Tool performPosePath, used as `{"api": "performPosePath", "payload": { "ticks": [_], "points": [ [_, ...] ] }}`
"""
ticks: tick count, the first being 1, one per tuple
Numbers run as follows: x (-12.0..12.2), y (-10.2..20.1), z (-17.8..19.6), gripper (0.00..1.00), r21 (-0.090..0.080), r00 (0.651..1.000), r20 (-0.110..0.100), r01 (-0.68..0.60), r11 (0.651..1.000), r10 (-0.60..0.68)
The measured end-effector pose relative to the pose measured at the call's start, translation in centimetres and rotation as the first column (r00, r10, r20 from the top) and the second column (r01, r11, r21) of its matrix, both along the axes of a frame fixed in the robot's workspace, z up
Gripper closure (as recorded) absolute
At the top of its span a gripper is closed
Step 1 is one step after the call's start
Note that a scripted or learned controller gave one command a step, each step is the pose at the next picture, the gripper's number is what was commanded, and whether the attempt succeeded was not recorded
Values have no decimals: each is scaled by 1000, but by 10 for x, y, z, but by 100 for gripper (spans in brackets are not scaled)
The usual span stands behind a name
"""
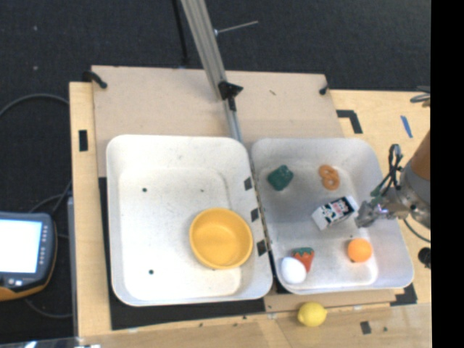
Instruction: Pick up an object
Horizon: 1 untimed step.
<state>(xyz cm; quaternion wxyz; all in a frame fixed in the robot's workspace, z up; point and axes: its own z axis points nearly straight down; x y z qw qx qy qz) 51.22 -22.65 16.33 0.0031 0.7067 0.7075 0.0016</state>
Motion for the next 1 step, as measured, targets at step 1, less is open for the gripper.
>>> {"api": "performPosePath", "payload": {
  "ticks": [1],
  "points": [
    [4, 8, 59, 100, -1, 1000, 2, -4, 1000, 4]
  ]
}}
